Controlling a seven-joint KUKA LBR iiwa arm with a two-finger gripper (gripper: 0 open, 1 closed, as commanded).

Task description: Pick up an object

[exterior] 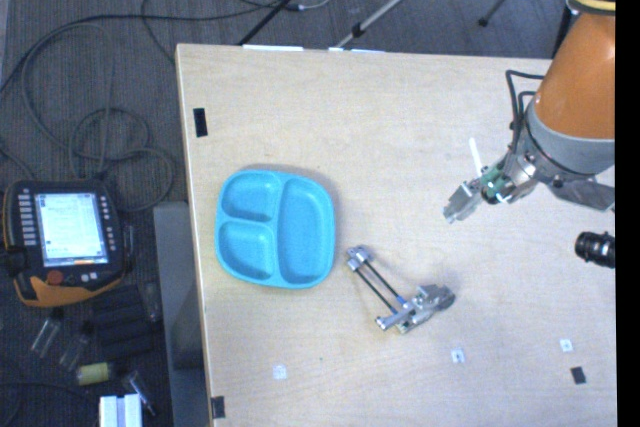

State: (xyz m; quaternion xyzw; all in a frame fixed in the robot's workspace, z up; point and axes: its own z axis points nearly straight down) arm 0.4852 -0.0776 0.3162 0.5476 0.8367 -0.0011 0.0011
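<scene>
One blue divided plate and one metal tool are lying on the bench; one teach pendant is sitting on the floor. No writing is reading legibly. Pincer is hovering, state undeterminable; the tool is lying at its seven o'clock, apart.

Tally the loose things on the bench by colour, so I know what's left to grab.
Blue: 1, the divided plate
Metal grey: 1, the clamp tool, lying just right of the plate
Total: 2

Both sit apart from the gripper, which is off to their upper right.
</scene>
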